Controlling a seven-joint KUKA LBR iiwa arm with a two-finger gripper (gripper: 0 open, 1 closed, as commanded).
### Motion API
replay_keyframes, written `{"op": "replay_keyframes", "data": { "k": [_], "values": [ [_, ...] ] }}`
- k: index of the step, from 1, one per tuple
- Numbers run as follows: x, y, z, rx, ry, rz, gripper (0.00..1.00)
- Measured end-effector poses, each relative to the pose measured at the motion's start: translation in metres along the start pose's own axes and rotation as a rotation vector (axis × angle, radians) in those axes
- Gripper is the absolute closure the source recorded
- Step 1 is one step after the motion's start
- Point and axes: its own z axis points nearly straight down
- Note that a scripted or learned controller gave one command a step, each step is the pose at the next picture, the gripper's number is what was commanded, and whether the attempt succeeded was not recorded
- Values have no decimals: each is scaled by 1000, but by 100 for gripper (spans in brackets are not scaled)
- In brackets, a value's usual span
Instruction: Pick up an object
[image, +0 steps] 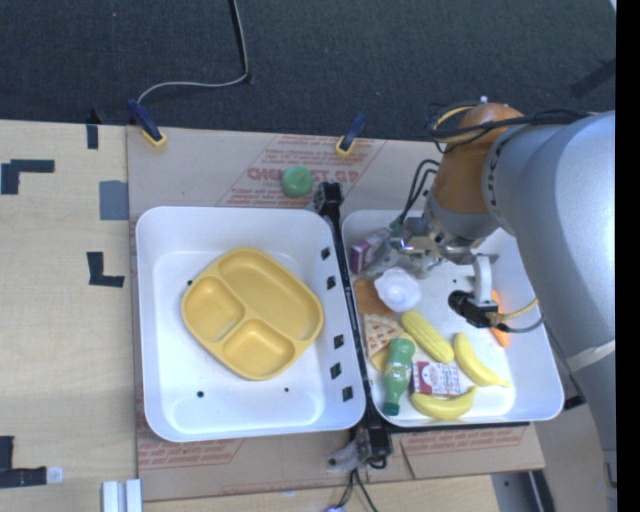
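With the gripper state indiscernible, the white object just below it could be nudged aside, not grasped.

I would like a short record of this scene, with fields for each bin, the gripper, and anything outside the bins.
left bin: one yellow divided tray
right bin: green bottle, corn cob, two bananas, small red carton, white lump, other small items
gripper: over the right bin's far end, above the items; finger state unclear
outside bins: green round object on the cardboard behind them
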Motion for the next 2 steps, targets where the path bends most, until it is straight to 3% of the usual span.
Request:
{"op": "replay_keyframes", "data": {
  "k": [1, 2],
  "values": [
    [3, 1, -10, -3, 6, -1, 100],
    [3, 1, -10, -3, 6, -1, 0]
  ]
}}
